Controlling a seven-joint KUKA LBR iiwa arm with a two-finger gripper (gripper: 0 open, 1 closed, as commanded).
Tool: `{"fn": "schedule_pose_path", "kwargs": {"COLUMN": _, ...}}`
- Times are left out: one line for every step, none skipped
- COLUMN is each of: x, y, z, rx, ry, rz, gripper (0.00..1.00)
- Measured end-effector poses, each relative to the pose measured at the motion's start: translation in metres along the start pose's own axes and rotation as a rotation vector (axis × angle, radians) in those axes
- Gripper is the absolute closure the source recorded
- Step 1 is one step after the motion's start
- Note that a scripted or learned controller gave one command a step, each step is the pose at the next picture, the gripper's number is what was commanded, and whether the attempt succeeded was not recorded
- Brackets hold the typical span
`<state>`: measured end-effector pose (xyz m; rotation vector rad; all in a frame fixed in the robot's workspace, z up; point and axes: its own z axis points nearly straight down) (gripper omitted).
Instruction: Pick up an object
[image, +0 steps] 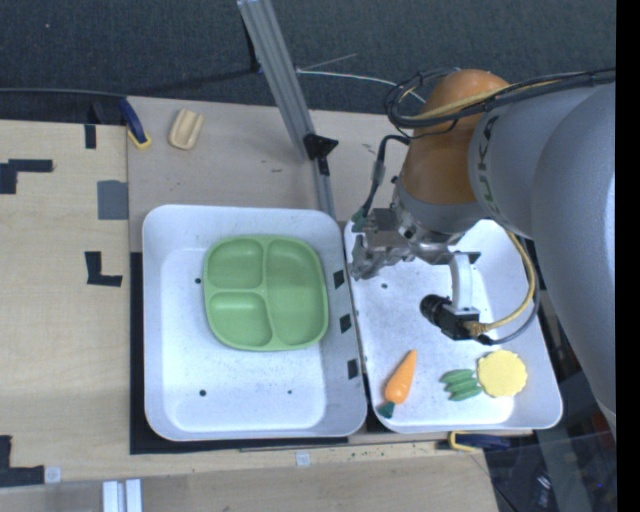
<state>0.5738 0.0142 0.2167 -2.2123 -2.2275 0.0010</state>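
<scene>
You had three toys in the right bin (520, 405), near its front edge: an orange carrot (401, 376) lying tilted at the left, a green pea pod (461, 382) in the middle, and a yellow corn piece (502, 373) touching it.

Hidden under the arm
The arm (520, 150) covers the far right corner of the right bin (520, 410); the pincer (372, 255) is too dark and small to show its fingers' spread.
</scene>
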Motion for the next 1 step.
{"fn": "schedule_pose_path", "kwargs": {"x": 0.0510, "y": 0.0143, "z": 0.0069, "rx": 0.000, "ry": 0.000, "rz": 0.000, "gripper": 1.00}}
